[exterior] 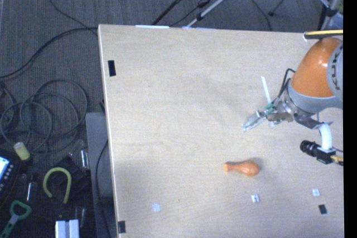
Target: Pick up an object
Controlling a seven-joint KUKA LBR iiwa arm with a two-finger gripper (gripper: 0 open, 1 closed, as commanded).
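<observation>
The arm point(321, 78) came in from the right side of the camera view, its orange band rounded and bright above the grey wrist. Its gripper point(249, 122) hung over the pale wooden board point(167, 108) a little right of the board's middle, with the two thin metal fingers point(257, 117) pointing left and slightly toward the near edge. The fingers looked to stand a little apart at their tips, though they were small and somewhat blurred, and nothing lay between them.

The orange object point(243, 168), shaped like a small gourd with a round bulb at its right end and a narrow neck pointing left, lay flat on the board. It sat nearer the front edge than the gripper, almost straight below the fingertips in the view and clearly apart from them, with bare board between the two. The fingers did not touch it.

A thin white stick point(266, 90) stood up at a slant just behind the gripper. A black fitting point(313, 149) with a white piece above it hung beside the wrist at the right. A few small square markers point(255, 198) dotted the board near its front edge, and a black mark point(112, 68) sat near its far left corner. On the dark carpet to the left lay looped black cables point(44, 114) and a yellow-green hook point(56, 181).
</observation>
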